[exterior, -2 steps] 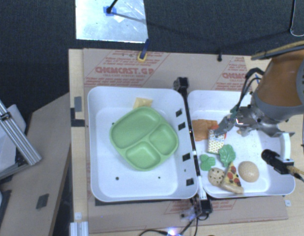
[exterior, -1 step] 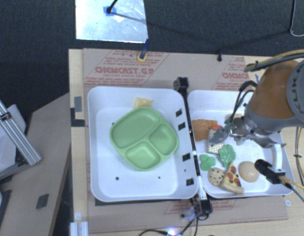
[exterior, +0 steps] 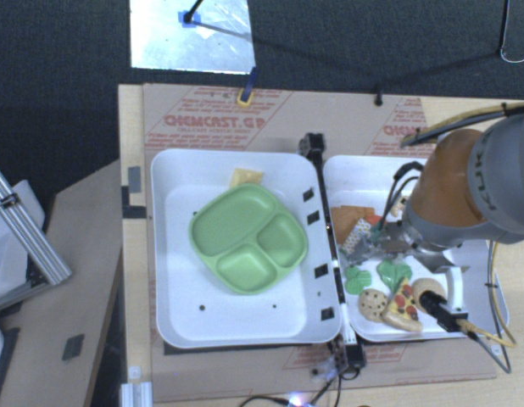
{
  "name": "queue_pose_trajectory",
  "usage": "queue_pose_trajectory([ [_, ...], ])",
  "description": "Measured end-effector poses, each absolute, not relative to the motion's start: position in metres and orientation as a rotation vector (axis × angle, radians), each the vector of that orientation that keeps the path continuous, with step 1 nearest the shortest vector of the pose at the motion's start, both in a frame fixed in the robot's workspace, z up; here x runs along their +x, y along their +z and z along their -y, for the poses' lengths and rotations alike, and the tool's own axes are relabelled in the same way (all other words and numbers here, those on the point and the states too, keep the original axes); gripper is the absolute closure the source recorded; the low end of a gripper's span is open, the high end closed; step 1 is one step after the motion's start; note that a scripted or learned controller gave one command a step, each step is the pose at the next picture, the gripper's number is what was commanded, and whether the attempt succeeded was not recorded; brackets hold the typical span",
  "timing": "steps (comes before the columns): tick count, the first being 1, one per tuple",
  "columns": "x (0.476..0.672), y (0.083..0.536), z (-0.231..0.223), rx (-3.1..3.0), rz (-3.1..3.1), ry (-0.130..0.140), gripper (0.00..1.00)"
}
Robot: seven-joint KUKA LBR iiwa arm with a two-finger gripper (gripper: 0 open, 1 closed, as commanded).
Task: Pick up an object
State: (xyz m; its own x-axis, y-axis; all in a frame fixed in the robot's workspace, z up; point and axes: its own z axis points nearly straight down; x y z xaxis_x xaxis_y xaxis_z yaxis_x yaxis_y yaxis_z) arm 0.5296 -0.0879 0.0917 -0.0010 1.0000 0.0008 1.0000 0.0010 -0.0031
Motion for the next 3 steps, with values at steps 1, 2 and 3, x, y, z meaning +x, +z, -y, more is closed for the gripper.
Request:
queue_pose_trajectory([
  [1, 0.531, 0.086, 0.088, -2.223, 2.224, -0.004, 0.00],
  [2, 0.533, 0.097, 0.089, -2.227, 2.228, -0.007, 1.00],
  [3, 0.541, 0.144, 0.086, -2.220, 2.230, -0.006, 1.00],
])
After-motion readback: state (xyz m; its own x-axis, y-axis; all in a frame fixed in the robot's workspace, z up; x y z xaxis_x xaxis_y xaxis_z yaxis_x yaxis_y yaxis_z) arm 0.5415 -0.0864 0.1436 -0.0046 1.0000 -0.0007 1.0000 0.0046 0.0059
